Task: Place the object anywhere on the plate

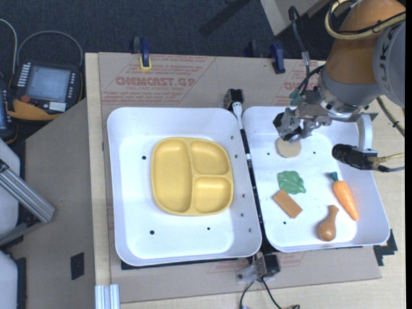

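The yellow plate (191, 175) in the left bin (122, 172) holds nothing yet, while the claw (289, 129) sits low over a tan round piece (289, 149) in the right bin (373, 205), grip unreadable, so pickup and transfer remain.

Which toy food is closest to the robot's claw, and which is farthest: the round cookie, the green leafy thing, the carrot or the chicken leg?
From the gripper, in the camera view:
1. Round cookie, right under it.
2. Green leafy piece, mid-bin, below the cookie.
3. Carrot, toward the bin's right side.
4. Chicken leg, near the bin's bottom edge.
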`<control>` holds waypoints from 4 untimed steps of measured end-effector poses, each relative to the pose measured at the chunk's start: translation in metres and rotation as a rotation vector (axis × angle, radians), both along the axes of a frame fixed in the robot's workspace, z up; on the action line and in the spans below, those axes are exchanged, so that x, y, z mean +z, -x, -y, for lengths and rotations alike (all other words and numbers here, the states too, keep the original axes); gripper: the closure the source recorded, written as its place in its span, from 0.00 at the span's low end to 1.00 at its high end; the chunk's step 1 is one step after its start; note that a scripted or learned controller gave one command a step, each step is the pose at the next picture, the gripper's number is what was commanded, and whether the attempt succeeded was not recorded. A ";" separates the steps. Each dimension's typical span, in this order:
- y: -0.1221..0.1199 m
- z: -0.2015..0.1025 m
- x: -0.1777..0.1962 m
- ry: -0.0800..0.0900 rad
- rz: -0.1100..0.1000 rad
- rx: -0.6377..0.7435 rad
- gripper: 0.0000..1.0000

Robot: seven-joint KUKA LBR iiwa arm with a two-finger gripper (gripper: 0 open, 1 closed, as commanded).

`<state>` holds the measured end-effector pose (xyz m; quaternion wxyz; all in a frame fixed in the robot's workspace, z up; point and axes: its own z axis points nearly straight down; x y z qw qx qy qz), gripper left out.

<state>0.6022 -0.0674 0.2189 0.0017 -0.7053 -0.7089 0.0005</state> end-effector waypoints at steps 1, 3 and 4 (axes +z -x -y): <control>-0.005 -0.059 -0.007 0.000 -0.001 0.000 1.00; -0.022 -0.159 0.005 0.000 0.007 0.001 1.00; -0.031 -0.212 0.016 0.000 0.007 0.001 1.00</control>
